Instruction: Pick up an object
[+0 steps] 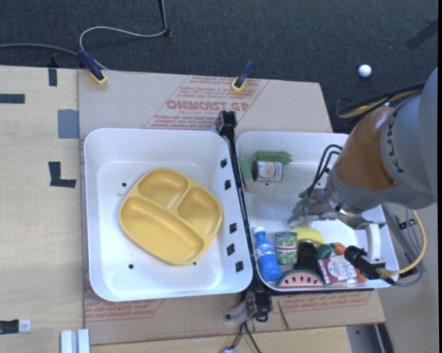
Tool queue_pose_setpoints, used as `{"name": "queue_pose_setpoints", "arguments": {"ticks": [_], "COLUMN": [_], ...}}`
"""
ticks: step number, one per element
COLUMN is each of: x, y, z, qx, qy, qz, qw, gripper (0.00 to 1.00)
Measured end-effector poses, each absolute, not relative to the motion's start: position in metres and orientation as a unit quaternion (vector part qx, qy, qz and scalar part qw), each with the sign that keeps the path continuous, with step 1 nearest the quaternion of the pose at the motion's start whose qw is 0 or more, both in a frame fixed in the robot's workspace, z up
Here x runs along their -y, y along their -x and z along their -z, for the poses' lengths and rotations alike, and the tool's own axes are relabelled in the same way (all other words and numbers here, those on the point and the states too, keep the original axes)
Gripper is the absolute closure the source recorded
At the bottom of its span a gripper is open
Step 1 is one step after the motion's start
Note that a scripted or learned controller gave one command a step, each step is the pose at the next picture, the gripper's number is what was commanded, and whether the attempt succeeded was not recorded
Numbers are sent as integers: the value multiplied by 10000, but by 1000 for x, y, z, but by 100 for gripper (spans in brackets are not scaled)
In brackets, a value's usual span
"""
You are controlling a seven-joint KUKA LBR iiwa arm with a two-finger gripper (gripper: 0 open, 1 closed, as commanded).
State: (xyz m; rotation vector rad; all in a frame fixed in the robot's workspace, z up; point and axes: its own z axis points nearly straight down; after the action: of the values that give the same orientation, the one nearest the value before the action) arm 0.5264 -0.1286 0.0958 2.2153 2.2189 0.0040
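The right bin [309, 144] holds a small jar with a green lid [269, 169] near its back, lying on its side. Along the front wall lie a blue bottle [265, 254], a green-labelled can [285, 247], a yellow banana-like piece [307, 234], a watermelon slice [300, 279] and a red packet [338, 268]. The arm's orange band [364, 153] leans over the bin's right side. My gripper [307, 210] hangs low in the middle of the bin, just above the yellow piece and the can; I see nothing held in it.
The left bin [103, 153] holds a yellow divided plate [170, 215]. A black clip strip [232, 175] joins the two bins. Cardboard lies under both bins, with yellow clamps [93, 68] at its back edge. A cable loops over the dark floor behind.
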Motion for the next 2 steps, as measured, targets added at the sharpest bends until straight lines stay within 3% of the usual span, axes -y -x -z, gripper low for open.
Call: {"name": "queue_pose_setpoints", "arguments": {"ticks": [1,2], "x": [108,108], "y": [-572,-571], "z": [-184,-183], "qx": [-7077,-7076], "qy": [-7066,-7066], "qz": [0,8], "qw": [6,1], "gripper": [100,0]}}
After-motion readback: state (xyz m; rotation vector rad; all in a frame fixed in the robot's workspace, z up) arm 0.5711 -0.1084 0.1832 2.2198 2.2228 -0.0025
